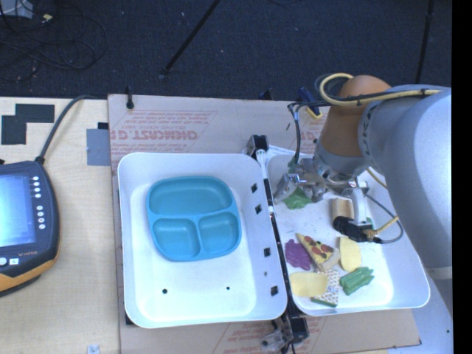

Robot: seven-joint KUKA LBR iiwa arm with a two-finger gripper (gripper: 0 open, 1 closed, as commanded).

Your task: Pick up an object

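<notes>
green, lumpy and matt, the small leafy piece lies in the right bin close to its far left corner, just beside the wall next to the left bin. it is judged the likeliest object for the pick, since the tool hangs directly over its far side, touching it or nearly so. whether the tool is wide or narrow cannot be told, as the wrist and its fittings cover that part; nothing is seen held. recommendation for the step in hand: centre over the piece before descending, because it sits near the bin wall and an off-centre close could catch the wall or shove the piece against it. close across the narrower width and lift straight up. the piece looks like moulded plastic, irregular in outline, probably light and liable to skid on the smooth glossy bin floor. toward the near edge of the same bin, well apart from the tool, lie a knobbly purple grape cluster, a flat pizza slice touching it, a rounded yellow piece, a ridged dark green toy and a flat pale yellow slab. these are crowded, several touching, and are judged a poorer choice for a clean grasp. the left bin carries a blue divided plate of smooth hard plastic, with three compartments and rounded corners. both bins rest on a pale surface.
</notes>
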